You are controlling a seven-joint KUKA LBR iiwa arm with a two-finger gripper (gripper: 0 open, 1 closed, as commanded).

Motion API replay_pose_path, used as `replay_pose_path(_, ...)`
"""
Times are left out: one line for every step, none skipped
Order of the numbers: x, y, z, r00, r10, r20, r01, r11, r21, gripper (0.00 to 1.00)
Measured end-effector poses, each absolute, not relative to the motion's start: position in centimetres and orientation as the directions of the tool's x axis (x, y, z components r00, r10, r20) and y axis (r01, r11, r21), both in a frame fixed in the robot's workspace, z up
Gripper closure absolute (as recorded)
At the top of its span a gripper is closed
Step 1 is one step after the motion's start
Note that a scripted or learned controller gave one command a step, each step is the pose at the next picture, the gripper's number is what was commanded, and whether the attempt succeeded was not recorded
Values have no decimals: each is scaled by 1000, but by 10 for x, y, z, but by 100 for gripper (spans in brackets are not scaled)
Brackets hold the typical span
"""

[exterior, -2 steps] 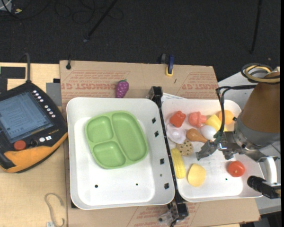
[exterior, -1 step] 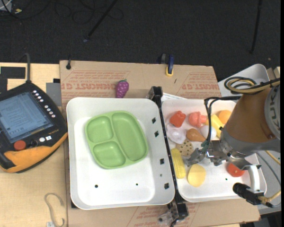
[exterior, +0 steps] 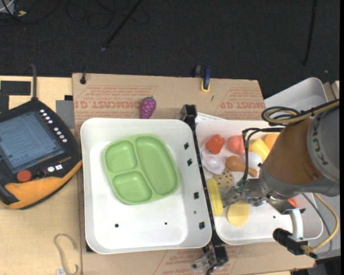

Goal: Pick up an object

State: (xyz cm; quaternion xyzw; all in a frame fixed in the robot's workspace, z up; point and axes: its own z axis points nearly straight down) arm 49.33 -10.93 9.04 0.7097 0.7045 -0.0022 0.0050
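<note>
The right bin [exterior: 258,236] holds several toy foods: a red piece [exterior: 215,144], a pink piece [exterior: 235,144], a pale white piece [exterior: 212,164], a brown piece [exterior: 236,164], a tan dotted cracker [exterior: 224,181], a yellow corn cob [exterior: 214,197] and a round yellow piece [exterior: 238,214]. My gripper [exterior: 245,192] is low in this bin, just above the round yellow piece and beside the cracker. The orange-banded wrist [exterior: 289,156] covers the bin's right half. Nothing shows between the gripper's tips.
The left bin [exterior: 97,222] holds a green three-compartment plate [exterior: 141,169]. A purple grape toy [exterior: 147,106] lies on the cardboard behind it. A teach pendant [exterior: 28,150] sits at far left. A blue and yellow clamp [exterior: 206,79] stands at the back edge.
</note>
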Motion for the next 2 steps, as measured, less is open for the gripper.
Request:
replay_pose_path(492,-108,100,14,1000,1,1000,-14,-5,100)
replay_pose_path(493,-107,142,4,1000,0,1000,-4,0,100)
